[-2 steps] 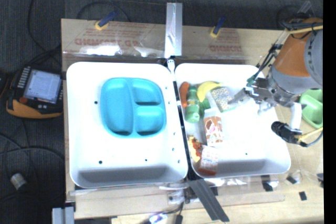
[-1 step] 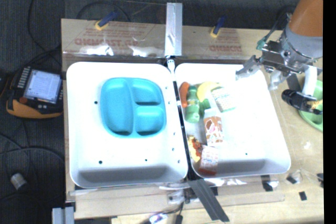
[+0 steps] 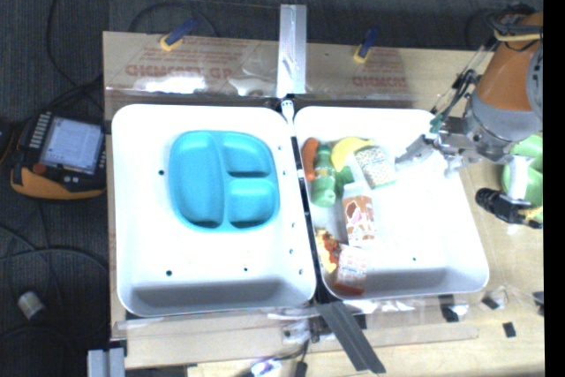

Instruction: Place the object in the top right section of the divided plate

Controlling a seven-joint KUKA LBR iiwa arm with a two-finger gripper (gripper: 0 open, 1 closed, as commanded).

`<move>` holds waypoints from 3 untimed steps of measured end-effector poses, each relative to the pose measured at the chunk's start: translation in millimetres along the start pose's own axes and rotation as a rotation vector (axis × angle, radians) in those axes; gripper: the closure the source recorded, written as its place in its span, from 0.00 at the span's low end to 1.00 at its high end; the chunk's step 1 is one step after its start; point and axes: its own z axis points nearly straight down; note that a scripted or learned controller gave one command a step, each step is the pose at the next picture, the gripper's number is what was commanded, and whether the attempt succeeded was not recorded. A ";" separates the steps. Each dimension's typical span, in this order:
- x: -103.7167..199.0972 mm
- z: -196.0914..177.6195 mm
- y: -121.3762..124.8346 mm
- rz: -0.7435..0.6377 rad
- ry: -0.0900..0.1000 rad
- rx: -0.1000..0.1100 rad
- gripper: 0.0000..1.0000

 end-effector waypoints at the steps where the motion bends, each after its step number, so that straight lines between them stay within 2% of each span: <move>1: 8.5 8.8 29.4 -0.055 -0.002 -0.001 0.00; 2: 13.8 71.5 81.3 -0.235 0.009 0.004 0.00; 3: 4.5 51.3 82.2 -0.068 0.009 0.001 0.00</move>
